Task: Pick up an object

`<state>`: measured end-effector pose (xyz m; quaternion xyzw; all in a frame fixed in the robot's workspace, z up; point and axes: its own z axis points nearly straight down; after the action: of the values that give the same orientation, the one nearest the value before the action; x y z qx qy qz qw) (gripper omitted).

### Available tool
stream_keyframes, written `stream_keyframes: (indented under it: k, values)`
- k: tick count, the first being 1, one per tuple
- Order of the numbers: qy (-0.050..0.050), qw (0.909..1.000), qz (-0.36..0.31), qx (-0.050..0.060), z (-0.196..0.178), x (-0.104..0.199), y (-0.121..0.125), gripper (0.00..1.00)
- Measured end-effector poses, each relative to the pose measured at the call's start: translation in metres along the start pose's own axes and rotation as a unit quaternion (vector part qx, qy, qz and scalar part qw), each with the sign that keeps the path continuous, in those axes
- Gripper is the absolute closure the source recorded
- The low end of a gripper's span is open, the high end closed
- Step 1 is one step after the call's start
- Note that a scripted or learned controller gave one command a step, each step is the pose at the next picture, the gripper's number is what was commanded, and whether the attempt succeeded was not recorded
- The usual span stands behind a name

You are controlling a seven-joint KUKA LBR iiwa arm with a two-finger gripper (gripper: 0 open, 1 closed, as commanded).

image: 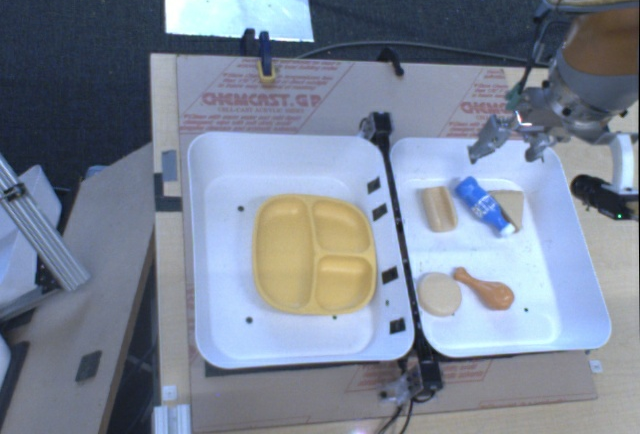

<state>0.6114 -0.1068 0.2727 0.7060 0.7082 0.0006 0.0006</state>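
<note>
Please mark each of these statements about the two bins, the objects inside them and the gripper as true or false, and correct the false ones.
1. The yellow divided plate lies in the left bin. True.
2. The blue tube lies in the left bin. False: it lies in the right bin, partly on top of a beige wedge.
3. The gripper holds the blue tube. False: its fingers are open and hold nothing, above the far edge of the right bin.
4. The toy drumstick lies near the round beige disc. True.
5. The beige block rests on the yellow divided plate. False: it lies on the floor of the right bin, beside the blue tube.
</note>
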Motion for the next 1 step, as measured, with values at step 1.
stream_keyframes:
  k: [1]
  values:
    - [0.000,1.0000,0.001,0.002,0.0576,0.0064,-0.0065,0.00]
